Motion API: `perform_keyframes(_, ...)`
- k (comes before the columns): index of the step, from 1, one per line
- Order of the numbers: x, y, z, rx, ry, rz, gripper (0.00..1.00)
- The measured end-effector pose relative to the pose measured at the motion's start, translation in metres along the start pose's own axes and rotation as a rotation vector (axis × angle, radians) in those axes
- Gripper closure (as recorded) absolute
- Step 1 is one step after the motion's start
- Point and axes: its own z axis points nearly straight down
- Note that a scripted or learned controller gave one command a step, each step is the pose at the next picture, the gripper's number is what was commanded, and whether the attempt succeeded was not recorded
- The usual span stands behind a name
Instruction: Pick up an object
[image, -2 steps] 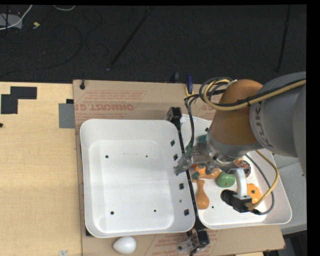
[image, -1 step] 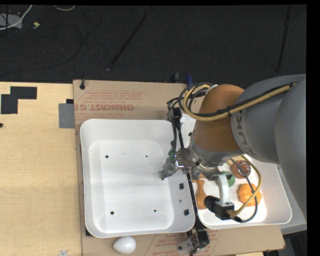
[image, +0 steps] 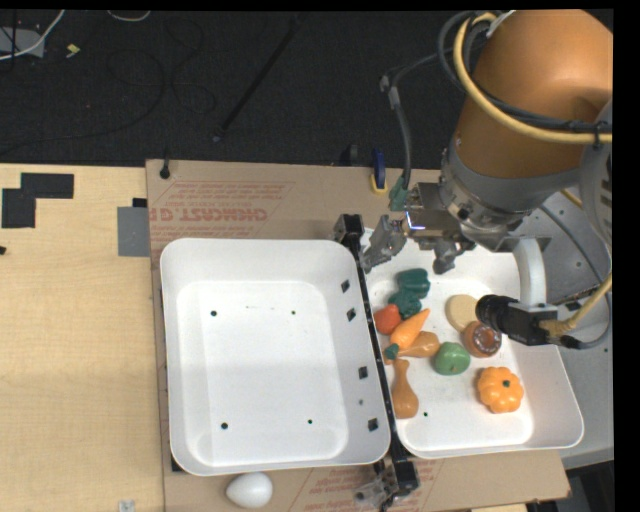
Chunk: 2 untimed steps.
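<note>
Looking down on two shallow white bins side by side on a cardboard sheet over the surface (image: 70, 330). Left bin (image: 190, 400), centre of frame: bare white floor with a few small dark dots. Right bin (image: 550, 425), right of centre: holds a loose cluster of toy food in its upper and middle part.

Going through that cluster: dark green piece (image: 410, 285) at the top; small red-orange ball (image: 386, 320) and carrot (image: 410, 328) just below it, close to the shared wall; tan gourd (image: 403, 390) lower down along that wall; green round piece (image: 452, 358) in the middle; cream oval (image: 460, 308) and brown ring-like piece (image: 483, 339) to its upper right; orange pumpkin (image: 500, 389) lowest and furthest right, glossy, ribbed, with a green stem, apart from the rest.

Noting open floor along the right bin's lower edge and lower right corner. Tight along the shared wall, with black clips joining the two rims.

Hovering over the right bin's upper left corner, above the dark green piece: gripper (image: 415, 240); cannot tell whether open or closed, nothing seen held.

Lying outside both bins, at the frame's lower edge below the left bin: white egg (image: 248, 490).
</note>
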Motion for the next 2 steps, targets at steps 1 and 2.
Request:
perform_keyframes(1,-0.031,0.001,0.079,0.025,-0.003,0.004,0.0)
perform_keyframes(2,-0.044,-0.012,0.214,0.033,-0.002,0.004,0.0)
